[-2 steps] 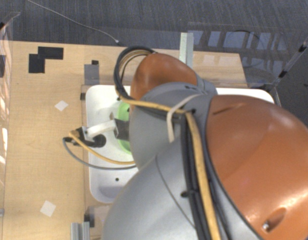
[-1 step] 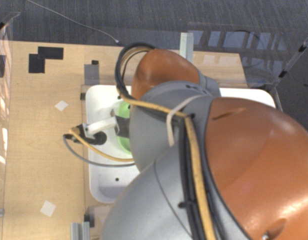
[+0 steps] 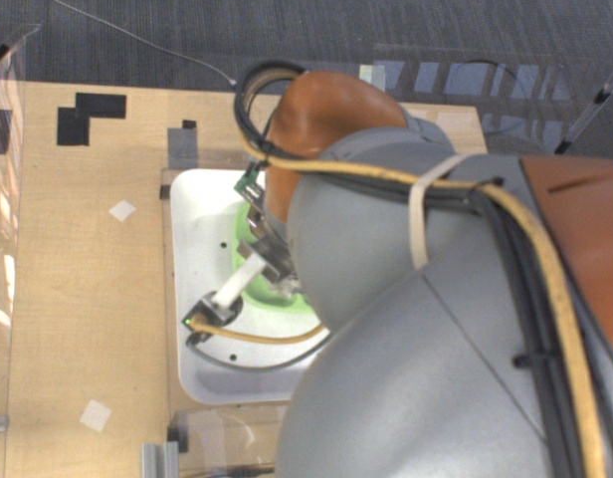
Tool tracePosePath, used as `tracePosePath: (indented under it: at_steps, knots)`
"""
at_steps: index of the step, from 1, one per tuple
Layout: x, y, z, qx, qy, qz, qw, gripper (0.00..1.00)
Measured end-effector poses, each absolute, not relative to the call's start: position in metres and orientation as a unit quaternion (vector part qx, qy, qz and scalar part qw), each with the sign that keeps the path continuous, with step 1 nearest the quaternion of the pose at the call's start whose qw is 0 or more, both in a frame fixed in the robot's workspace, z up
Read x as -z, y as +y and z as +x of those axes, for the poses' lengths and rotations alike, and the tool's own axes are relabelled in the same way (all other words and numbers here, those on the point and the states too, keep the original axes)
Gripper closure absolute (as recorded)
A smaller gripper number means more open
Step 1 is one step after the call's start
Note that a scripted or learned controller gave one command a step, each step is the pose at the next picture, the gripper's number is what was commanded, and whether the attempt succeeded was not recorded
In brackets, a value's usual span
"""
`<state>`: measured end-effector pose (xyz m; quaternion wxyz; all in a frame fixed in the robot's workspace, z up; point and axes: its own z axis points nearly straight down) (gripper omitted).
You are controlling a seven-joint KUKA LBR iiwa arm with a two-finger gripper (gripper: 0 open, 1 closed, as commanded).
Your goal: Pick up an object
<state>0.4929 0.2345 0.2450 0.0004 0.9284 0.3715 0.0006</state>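
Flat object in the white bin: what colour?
The flat object is light green; camera view.

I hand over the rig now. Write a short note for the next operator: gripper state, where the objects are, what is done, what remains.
Gripper: low inside the white bin on the view's left, right above a light green object. Its state cannot be read here.
Object: the green one lies in that bin, partly hidden by the arm.
Done: the gripper is at the object.
Left: no grasp is visible, so confirm one, then lift.
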Motion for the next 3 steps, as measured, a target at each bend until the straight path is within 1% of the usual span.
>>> tracePosePath:
  at_steps: [1, 2, 3]
  knots:
    - [-0.218, 0.235, 0.487, -0.0001, 0.102, 0.995, -0.001, 1.00]
    - [-0.275, 0.234, 0.513, -0.0013, 0.272, 0.962, 0.000, 1.00]
    - [-0.235, 0.235, 0.486, 0.0006, 0.207, 0.978, 0.000, 1.00]
